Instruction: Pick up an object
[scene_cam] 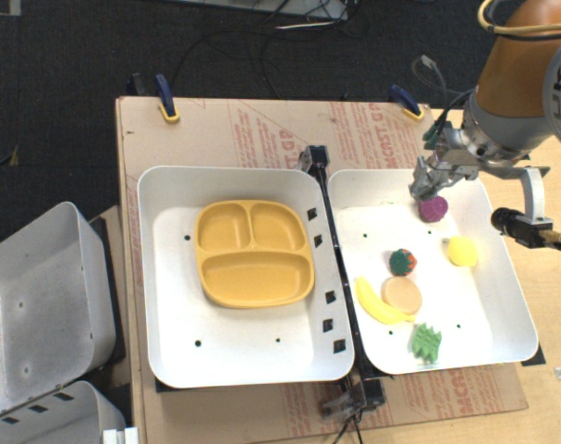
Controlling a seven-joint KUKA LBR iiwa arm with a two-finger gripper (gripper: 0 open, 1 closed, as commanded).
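The arm (516,72) comes in from the upper right of the frame, and its gripper (430,191) hangs low over the upper part of the right bin (511,285). Directly beneath it, and seemingly touching it, sits a small purple object (433,209) on the bin floor; the gripper's tips are too dark and blurred against the wrist for me to tell whether they are spread or closed, or whether the purple object is actually between them.

Lower in the same bin, a yellow lemon-like piece (462,251) lies toward the right, well apart from the gripper. Near the bin's centre is a small red and green object (403,261), and just below it a pale orange disc (402,295) rests against a yellow banana (376,305) that slants toward the bin's left wall. A green leafy piece (426,342) lies near the bottom edge.

The left bin (169,340) holds a yellow divided tray (254,252), lying flat in its upper middle. Both bins sit side by side on the brown counter (234,128).
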